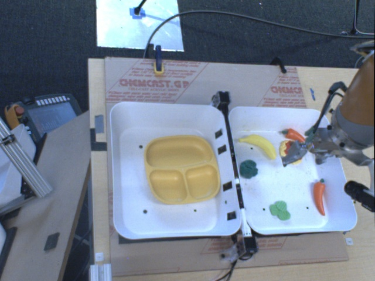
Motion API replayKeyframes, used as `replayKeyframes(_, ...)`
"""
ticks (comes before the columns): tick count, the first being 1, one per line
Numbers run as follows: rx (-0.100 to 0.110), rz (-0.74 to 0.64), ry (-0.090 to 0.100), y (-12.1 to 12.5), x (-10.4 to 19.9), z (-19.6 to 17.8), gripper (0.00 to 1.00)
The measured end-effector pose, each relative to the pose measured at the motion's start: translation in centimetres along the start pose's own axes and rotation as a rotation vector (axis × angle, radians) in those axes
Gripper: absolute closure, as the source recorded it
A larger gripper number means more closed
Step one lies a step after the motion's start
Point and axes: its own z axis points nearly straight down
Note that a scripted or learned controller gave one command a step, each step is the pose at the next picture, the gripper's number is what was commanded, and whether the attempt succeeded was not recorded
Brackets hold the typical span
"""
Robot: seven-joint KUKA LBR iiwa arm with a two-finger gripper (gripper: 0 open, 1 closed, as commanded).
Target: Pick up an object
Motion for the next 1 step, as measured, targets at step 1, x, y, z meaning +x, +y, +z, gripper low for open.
replayKeyframes(1,-0.013,-0.003,-0.002,0.22,0.04,-0.63,0.0)
